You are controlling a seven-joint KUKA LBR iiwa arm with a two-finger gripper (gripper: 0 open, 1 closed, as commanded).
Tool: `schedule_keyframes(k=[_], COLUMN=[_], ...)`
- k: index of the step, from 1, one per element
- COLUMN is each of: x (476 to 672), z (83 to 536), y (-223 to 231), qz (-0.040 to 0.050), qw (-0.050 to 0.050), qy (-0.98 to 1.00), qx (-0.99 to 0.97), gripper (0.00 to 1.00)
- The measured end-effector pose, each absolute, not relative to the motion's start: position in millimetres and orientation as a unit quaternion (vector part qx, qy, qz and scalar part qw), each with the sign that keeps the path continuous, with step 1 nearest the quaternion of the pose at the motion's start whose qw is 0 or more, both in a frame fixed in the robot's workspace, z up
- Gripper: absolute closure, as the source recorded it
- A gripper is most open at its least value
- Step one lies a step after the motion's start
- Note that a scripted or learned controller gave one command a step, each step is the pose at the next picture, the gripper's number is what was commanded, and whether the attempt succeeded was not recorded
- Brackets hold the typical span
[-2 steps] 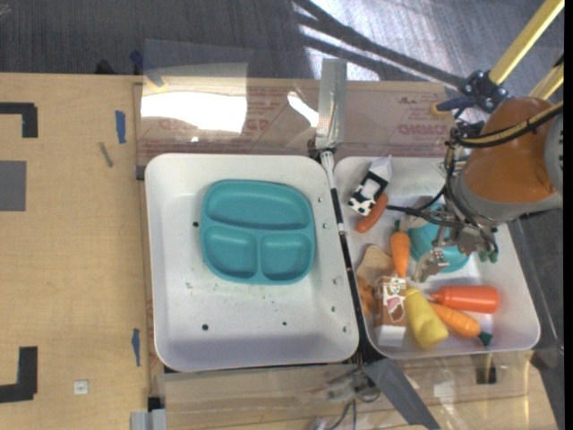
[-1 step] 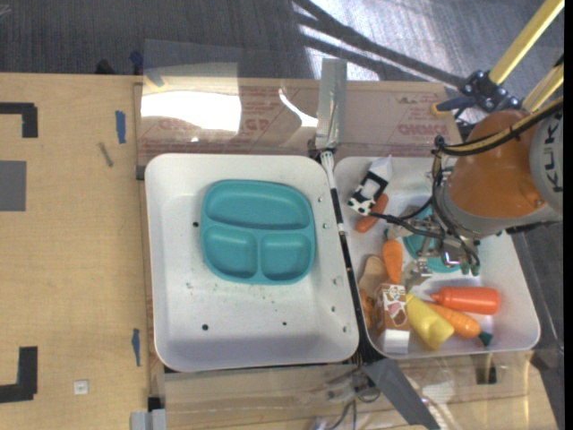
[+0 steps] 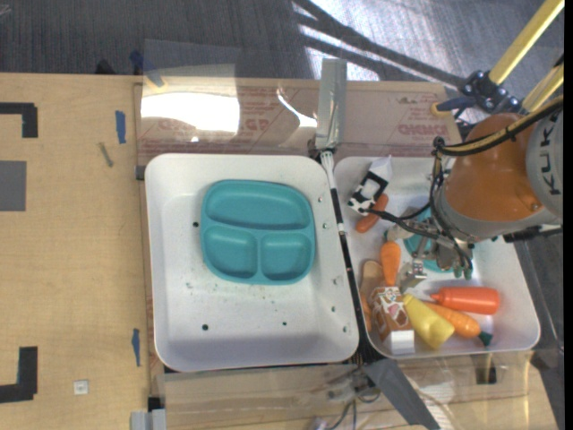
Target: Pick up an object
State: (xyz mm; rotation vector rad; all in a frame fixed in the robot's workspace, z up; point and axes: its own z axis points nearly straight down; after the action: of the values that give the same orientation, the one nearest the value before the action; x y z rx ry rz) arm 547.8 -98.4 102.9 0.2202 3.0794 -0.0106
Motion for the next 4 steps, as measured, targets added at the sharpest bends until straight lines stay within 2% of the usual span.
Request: schedule_keyframes(k=[1,2,3,4], x=[563.6,510.9,516.3,509.7], z=[100.1,102.1,100.6,102.2], y=[-95.1,-95.7,-95.1,-94.0], qz=[-0.0014,-0.0005,-0.0001,-0.0009], qw=[0.016,0.029,0.021,0.03], qy=[0.994,0.987,0.986,0.988], qx=[0.107,0.156,0.167,0.152], gripper=[0.0,0.0,0.0,0.0])
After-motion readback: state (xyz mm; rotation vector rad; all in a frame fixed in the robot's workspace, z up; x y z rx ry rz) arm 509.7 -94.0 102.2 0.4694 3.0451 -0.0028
